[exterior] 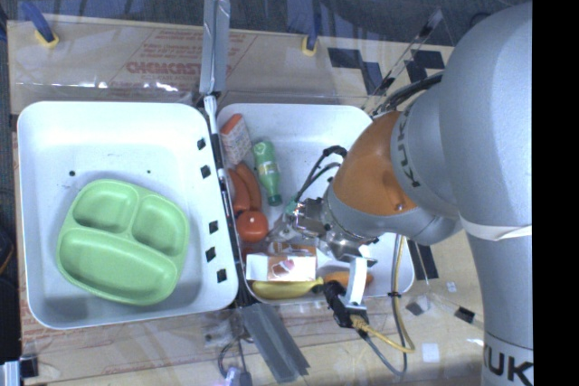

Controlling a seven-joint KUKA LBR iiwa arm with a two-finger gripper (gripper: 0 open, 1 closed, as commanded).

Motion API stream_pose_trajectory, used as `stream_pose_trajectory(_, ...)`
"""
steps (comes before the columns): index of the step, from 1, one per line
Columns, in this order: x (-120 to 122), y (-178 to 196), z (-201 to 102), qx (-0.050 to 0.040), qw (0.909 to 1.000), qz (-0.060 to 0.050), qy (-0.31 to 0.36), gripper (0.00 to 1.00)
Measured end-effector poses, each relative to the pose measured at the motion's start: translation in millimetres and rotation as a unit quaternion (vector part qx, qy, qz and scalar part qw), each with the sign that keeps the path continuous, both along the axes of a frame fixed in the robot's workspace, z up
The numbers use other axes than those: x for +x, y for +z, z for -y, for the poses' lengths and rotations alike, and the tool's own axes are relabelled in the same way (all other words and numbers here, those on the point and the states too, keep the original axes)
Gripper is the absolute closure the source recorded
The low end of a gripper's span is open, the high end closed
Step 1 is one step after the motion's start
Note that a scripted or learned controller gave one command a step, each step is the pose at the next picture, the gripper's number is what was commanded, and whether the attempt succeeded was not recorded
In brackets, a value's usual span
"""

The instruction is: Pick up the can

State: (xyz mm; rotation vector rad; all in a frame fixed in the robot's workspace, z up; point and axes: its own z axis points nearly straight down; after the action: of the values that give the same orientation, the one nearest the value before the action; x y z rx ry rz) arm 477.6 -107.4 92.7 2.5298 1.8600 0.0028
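We can't pick out the can for certain among the clutter in the right bin (271,117); the gripper (303,235) sits low there, over a box (282,267) and a banana (285,288); its fingers are hidden, so open or shut we cannot tell; beside it we see a green bottle (266,170), a carton (237,138) and something red (252,224); in the left bin (54,131) lies a green tray (122,240).

green divided plate (122,240) matt smooth plastic; white bins (54,140) smooth plastic with soft sheen; arm (493,104) satin grey metal, glossy orange band (380,172); bench (136,59) bare wood.
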Motion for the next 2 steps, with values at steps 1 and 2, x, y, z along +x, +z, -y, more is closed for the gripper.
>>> stream_pose_trajectory(1, 22.5, -1.7, 40.9, 0.0011, 0.9996, -0.003, -0.027, 0.00)
stream_pose_trajectory(2, 47.4, -1.1, 90.3, 0.0010, 0.9924, -0.003, -0.123, 0.00)
